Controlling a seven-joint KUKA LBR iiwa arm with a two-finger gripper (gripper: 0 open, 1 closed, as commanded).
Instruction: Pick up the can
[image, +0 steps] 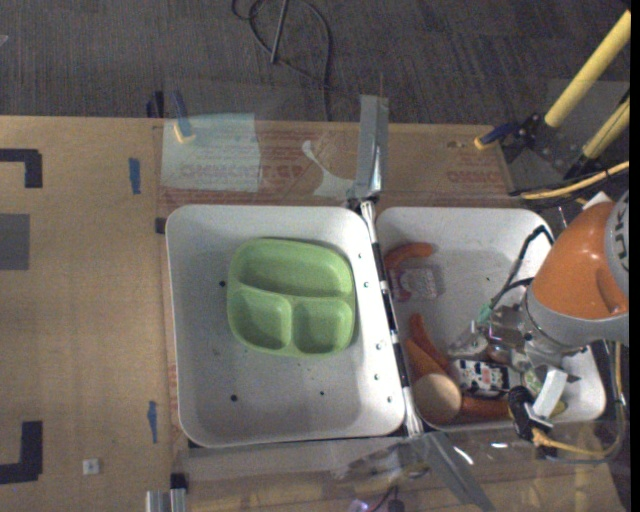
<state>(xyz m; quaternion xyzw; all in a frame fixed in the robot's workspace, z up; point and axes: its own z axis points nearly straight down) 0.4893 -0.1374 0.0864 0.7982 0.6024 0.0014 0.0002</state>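
The can (420, 283), greyish with a red label, lies on its side in the upper left part of the right bin (470, 230), just below an orange sausage-shaped item (410, 252). My gripper (488, 358) is low in the same bin's lower middle, to the right of and below the can and well apart from it. It hangs over a small white item with dark markings (486, 377). The grey arm with its orange band (585, 275) comes in from the right and covers the bin's right side.
Around the gripper lie an orange carrot-like piece (424, 343), a tan egg-shaped ball (437, 397) and another orange piece (487, 408). The left bin (200, 380) holds a green divided plate (292, 296). A metal divider (385, 320) separates the bins.
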